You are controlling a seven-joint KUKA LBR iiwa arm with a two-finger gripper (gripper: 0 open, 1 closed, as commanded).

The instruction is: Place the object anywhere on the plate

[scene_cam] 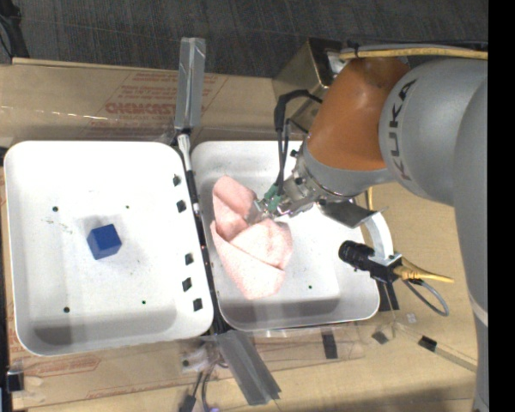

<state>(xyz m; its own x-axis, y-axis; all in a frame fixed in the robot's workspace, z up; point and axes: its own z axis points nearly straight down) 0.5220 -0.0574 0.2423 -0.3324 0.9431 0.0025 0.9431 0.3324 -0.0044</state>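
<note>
Left bin (34,187): blue cube (105,240) | right bin (326,303): pink cloth (251,247) | tool (270,206): touching cloth, grip unclear

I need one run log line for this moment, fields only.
arm: over right bin | gripper: at pink cloth | blue cube: left bin | placement: not done

Two bins sit side by side on the bench. A small cube (105,239) lies in the left bin (34,316), near its middle. A crumpled cloth (251,245) lies in the right bin (326,303), toward its left wall. The gripper (270,206) hangs over the cloth's upper part, the arm (395,118) reaching in from the right.
</note>
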